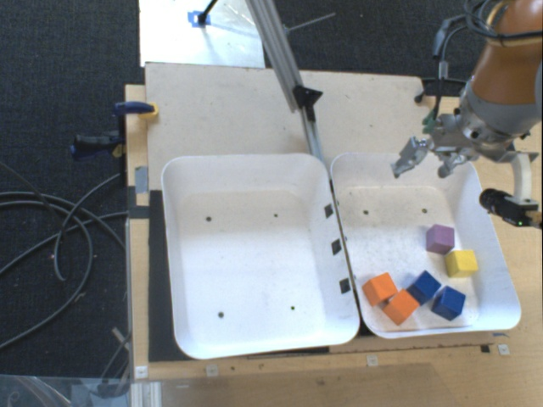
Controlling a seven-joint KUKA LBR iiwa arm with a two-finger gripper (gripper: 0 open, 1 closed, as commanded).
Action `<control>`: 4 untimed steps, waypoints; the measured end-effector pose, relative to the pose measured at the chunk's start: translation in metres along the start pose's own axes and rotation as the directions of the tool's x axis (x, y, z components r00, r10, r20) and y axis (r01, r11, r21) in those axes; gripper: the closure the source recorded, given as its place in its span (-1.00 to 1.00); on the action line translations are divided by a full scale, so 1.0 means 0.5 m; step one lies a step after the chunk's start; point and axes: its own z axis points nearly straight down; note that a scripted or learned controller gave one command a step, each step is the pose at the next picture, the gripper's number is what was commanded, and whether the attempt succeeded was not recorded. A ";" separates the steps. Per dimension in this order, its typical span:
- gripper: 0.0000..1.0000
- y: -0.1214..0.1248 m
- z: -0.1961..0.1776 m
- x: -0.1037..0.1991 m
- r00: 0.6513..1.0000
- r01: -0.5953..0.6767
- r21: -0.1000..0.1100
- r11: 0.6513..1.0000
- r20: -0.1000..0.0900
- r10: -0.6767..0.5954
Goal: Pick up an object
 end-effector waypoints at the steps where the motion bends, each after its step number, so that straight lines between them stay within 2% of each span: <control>1: -1.00 -0.128 0.143 -0.105 1.000 -0.010 0.010 1.000 0.001 0.010; 2: -1.00 -0.120 0.329 -0.199 1.000 0.001 -0.002 1.000 0.002 -0.001; 3: -1.00 -0.095 0.237 -0.171 1.000 0.003 -0.005 1.000 0.002 -0.003; 4: -1.00 0.086 0.325 -0.139 1.000 0.000 -0.026 1.000 0.009 0.000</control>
